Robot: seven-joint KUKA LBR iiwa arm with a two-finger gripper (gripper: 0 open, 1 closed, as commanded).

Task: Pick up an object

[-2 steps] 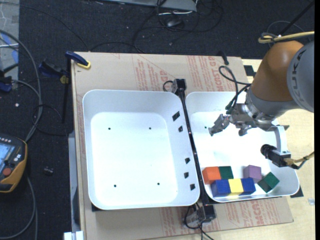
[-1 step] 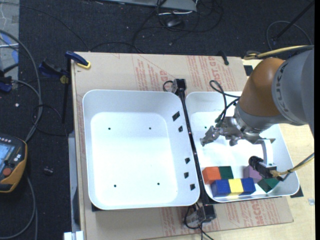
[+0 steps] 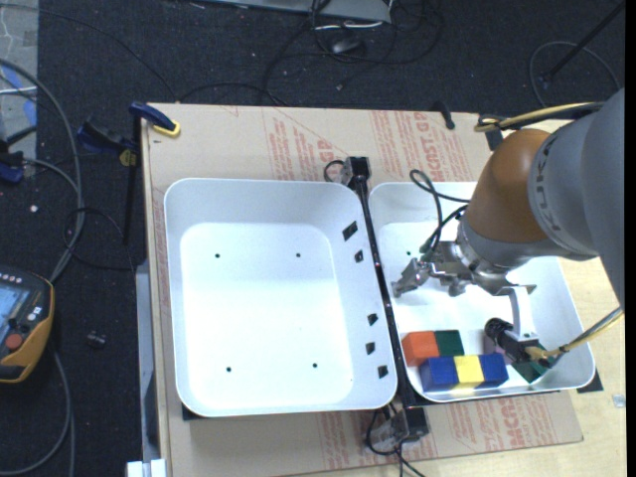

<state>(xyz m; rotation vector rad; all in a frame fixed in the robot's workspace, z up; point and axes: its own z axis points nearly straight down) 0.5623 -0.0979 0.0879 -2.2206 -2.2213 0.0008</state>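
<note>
the pincer (image 3: 412, 278) is seen mid-right in the right bin (image 3: 571, 296); whether it is apart or together cannot be told. the blocks (image 3: 452, 358) are clustered lower right. it should be centred over the orange block (image 3: 420, 345) before descent.

Small square orange, green, blue and yellow blocks (image 3: 454, 359) cluster at the near edge of the right shallow white bin (image 3: 563, 291); the left shallow white bin (image 3: 189, 266) sits beside it.

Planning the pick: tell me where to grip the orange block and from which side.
Come straight down on the orange block and close on its far and near faces. Its left face sits near the right bin's wall, and the green block crowds its right.
</note>
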